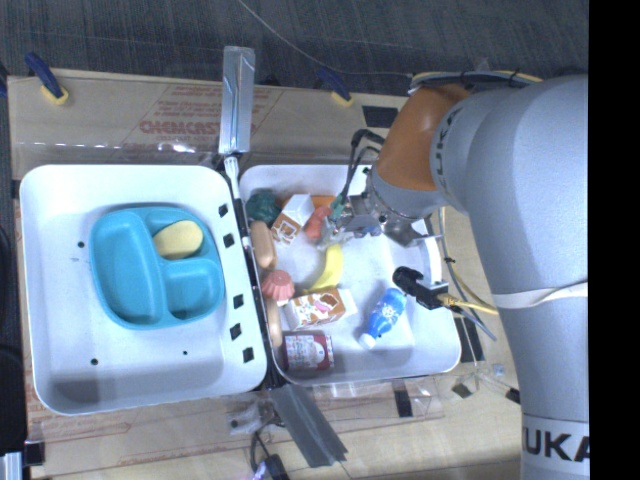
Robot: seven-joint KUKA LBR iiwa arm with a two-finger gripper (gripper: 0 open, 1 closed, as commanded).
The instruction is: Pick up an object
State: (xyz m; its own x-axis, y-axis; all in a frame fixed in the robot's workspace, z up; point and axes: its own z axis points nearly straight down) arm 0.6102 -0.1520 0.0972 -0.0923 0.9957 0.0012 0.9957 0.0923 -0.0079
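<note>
The grey arm's gripper point(345, 218) hung low in the right white bin point(432, 353), above a yellow plastic banana point(328, 266); whether its jaws were apart could not be told.

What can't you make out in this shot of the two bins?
- Pincer: its tips are too small and blurred in the camera view to tell open from shut.
- Orange item: partly hidden by the pincer; its identity is unclear.
- Carton and can: labels too small to read.
</note>
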